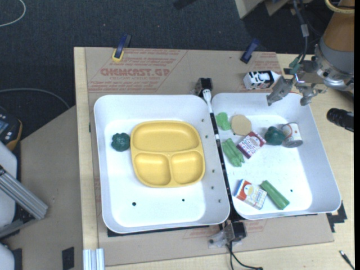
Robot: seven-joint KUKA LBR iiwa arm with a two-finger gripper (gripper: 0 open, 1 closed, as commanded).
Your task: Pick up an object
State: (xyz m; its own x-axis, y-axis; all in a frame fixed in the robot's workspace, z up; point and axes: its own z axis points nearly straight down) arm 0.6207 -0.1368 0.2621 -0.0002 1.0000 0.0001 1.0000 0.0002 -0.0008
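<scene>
My gripper (292,95) hangs above the far edge of the right bin (320,167), open, with nothing between its fingers. Below it in that bin lie a dark green round object (274,135), a small can (292,134), a tan round piece (241,124), a red and white packet (250,144), green pieces (232,151), a green stick (275,194) and a small colourful box (250,193). The left bin (107,179) holds a yellow divided plate (167,152) and a dark green lump (120,142).
A black and white item (260,79) sits on the board behind the right bin. Clamps (120,48) hold the board's far edge. A black bracket (203,86) stands between the bins at the back. Cables run at the bench's front.
</scene>
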